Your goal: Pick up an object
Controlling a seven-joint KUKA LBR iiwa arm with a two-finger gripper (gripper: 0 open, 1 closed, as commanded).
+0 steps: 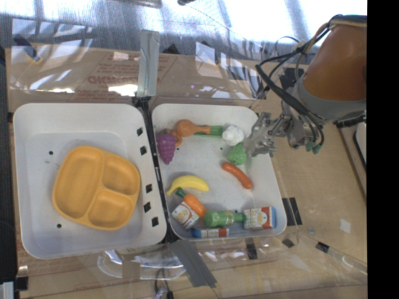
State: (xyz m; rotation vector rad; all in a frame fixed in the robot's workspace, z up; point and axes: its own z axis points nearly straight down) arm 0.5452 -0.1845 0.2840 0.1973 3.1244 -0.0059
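The gripper (259, 139) hangs at the right bin's (274, 195) right edge, just beside the white garlic bulb (234, 134) and broccoli (237, 155); whether its fingers are spread or closed I cannot tell; the toys crowd there, so a descent might strike the bin wall, or nudge the sausage (237, 175) aside, closing on nothing.

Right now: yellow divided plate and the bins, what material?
Yellow divided plate: looks like moulded plastic, matte, one uniform colour with soft rounded compartment ridges. Left bin and right bin: probably thin white plastic, smooth with rounded corners; slight sheen.
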